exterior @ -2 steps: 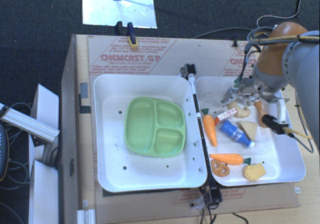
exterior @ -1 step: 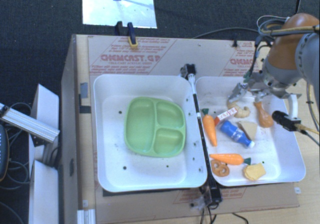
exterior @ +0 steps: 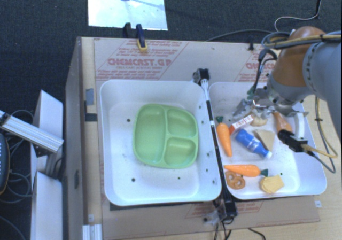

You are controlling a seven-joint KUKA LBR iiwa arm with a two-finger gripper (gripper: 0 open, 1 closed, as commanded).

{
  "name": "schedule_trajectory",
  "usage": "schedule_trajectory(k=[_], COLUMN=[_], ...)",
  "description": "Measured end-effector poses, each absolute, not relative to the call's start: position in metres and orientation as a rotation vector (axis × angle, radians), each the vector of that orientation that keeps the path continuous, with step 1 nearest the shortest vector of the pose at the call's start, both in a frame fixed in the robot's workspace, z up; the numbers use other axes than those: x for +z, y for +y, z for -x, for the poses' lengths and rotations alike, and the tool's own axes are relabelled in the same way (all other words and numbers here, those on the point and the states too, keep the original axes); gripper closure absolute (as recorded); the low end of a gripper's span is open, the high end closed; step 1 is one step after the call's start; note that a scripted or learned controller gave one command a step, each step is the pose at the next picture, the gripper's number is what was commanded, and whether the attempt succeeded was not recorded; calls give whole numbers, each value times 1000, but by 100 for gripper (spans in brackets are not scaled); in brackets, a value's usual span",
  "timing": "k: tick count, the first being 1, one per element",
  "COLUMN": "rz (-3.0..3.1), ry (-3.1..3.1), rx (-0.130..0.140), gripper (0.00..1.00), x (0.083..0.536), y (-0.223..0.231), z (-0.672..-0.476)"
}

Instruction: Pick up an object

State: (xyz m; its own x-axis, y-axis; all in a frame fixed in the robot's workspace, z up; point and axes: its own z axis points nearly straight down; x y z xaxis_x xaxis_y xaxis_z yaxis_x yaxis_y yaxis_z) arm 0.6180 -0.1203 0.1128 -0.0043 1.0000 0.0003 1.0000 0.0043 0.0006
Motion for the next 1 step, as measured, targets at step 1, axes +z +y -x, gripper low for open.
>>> schedule_trajectory(k=[1], rz=[-2218], ry=[2221], rx=[2], gripper=[0], x=[117], y=[-132], z=[-622])
